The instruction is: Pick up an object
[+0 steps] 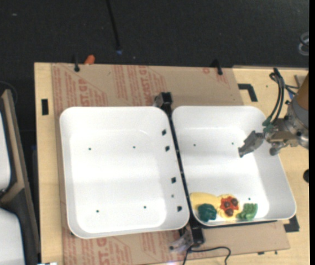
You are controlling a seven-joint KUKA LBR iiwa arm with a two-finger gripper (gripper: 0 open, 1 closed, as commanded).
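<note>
Heaped against the near wall of the right bin (268,164): a yellow piece (203,198), a teal piece (205,212), a red piece (230,204) and a green piece (248,211), touching or just beside one another; probably slid there down the bin's shallow slope, so crowded together and hard against the wall, awkward for a clean pinch. Left bin (119,170) alongside, parted from the right one by a dark clip-studded seam. Reaching in from the right over the far part of the right bin: gripper (250,144), well apart from the pile, carrying nothing; impossible to tell how it is set at this size. Arm low and slanted, orange band at the frame's edge; no descent toward the objects begun yet.
</note>
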